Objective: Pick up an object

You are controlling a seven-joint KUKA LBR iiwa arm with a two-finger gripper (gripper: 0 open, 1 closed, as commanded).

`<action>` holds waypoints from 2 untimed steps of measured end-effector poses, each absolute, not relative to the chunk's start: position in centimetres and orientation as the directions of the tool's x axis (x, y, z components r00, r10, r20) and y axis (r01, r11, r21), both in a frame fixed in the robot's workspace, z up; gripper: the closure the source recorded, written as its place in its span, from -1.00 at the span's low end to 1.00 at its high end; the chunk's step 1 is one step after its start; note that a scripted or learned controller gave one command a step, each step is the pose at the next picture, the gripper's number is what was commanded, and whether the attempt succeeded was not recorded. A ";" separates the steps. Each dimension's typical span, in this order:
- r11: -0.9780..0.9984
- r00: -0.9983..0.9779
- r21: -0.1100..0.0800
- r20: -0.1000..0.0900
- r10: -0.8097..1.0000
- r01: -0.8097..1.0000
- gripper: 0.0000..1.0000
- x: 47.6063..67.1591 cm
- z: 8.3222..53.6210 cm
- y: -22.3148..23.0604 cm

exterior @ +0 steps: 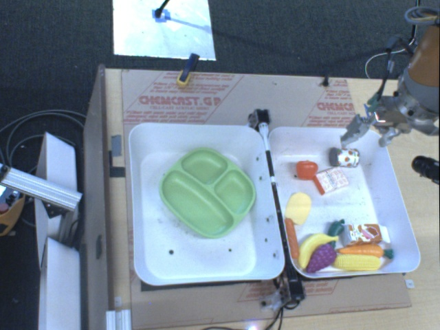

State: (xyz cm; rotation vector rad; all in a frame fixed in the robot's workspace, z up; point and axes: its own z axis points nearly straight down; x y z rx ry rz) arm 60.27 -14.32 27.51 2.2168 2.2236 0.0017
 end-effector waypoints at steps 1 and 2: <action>0.008 -0.008 -0.004 0.002 1.000 1.000 -1.00 60.3 18.6 -9.5; 0.007 -0.007 0.003 0.000 1.000 1.000 -1.00 63.6 8.1 -8.8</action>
